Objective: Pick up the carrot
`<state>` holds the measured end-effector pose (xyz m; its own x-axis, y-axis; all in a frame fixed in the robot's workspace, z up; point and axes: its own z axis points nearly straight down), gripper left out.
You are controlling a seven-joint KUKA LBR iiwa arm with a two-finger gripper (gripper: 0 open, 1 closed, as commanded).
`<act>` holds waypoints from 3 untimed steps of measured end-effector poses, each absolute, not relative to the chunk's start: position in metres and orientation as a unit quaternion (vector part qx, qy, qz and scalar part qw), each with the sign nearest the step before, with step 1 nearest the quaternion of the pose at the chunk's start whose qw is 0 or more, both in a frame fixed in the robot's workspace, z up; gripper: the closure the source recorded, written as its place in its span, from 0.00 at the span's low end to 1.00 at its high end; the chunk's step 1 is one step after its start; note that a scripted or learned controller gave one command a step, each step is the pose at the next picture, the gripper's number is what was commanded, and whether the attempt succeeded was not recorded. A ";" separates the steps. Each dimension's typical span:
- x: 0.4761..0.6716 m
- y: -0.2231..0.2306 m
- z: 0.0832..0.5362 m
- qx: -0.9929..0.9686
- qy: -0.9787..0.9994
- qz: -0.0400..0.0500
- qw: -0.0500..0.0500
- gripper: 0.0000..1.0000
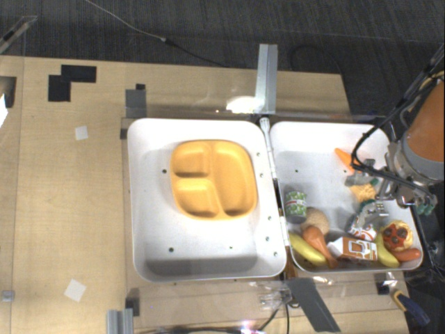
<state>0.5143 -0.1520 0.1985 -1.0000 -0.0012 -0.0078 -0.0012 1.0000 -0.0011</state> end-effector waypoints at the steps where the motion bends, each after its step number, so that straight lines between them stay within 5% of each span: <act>1: 0.566 -0.180 0.094 0.203 0.979 0.000 0.003 0.00; 2: 0.643 -0.168 0.087 0.350 0.937 0.001 0.003 0.00; 3: 0.579 -0.176 0.089 0.353 0.936 0.001 0.006 0.00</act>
<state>0.5793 -0.1763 0.0891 -0.7510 0.6602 -0.0108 0.6602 0.7511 0.0057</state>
